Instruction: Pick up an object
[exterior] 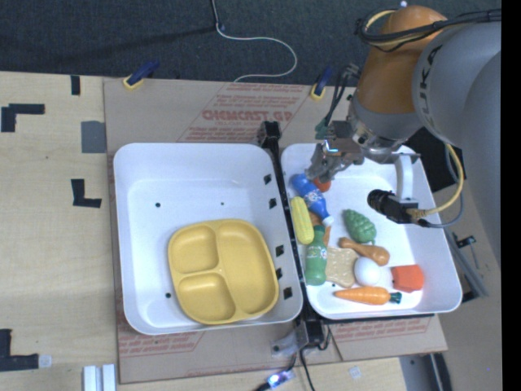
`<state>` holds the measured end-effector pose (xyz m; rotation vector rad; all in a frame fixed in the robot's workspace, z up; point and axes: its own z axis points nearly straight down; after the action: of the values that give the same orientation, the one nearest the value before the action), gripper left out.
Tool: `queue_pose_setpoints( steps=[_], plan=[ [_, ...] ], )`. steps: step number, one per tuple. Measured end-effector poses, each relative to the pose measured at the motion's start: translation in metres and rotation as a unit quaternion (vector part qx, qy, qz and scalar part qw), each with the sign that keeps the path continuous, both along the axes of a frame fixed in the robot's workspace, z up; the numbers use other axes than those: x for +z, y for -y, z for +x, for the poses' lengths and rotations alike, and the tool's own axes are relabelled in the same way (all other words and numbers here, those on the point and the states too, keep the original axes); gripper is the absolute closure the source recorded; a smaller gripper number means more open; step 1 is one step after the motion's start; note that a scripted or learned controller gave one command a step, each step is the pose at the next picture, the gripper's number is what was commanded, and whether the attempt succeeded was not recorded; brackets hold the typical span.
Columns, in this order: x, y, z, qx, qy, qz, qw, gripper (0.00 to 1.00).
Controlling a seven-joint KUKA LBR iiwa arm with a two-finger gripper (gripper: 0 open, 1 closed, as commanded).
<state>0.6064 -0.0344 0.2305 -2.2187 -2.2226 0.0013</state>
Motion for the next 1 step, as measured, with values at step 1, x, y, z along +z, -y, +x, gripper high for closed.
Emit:
queue_pose_setpoints(
  steps=[1],
  plan=[
    [-0.0160, -0.0010, -0.0016, 0.000, -0.001, -0.0007, 1.0000, 1.00]
  ],
)
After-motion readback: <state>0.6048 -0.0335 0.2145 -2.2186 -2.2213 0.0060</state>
